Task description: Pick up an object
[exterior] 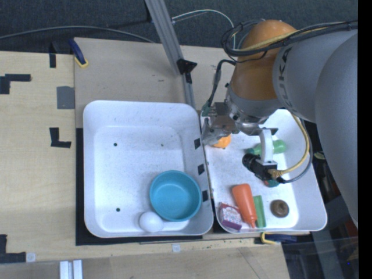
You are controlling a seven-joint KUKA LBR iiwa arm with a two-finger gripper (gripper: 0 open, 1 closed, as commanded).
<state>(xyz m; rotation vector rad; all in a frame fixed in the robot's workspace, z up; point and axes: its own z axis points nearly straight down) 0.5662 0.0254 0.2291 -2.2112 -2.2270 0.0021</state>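
Gripper (216,133) low at right bin's (302,214) left wall, over an orange piece (221,142); grip state: cannot tell.
Left bin (116,127): blue bowl (174,195), white ball (150,221) near front edge, back half open.

sitting on the worktop (128,80): two shallow white bins, a left bin (99,127) and a right bin (308,208). lying in the left bin: one blue bowl (174,195) and one white ball (150,221). lying in the right bin: one orange carrot-shaped piece (244,202), one green stick (259,211), one purple item (230,216), one brown round piece (280,208), one orange-yellow piece (221,141), one green piece (279,146).
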